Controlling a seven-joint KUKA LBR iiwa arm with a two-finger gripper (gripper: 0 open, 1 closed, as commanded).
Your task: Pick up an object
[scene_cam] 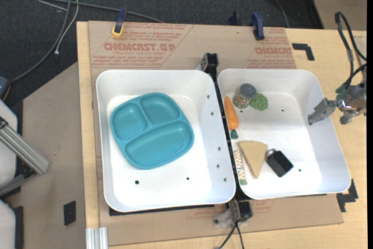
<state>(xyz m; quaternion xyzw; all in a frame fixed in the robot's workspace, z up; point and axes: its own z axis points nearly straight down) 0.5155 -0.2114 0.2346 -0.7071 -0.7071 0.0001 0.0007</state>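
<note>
Bench topped with printed cardboard (175, 44), two white bins side by side: left bin (111, 125) holds a blue divided plate (152, 129); right bin (326, 154) holds a tan wedge (253, 155), an orange carrot (231, 114), a black block (279, 162), a green broccoli piece (260, 102) and a small grey can (245, 94). My gripper (322, 111) sits at the right bin's right rim, well apart from all objects, holding nothing; whether my jaws are parted or closed I cannot tell.
</note>
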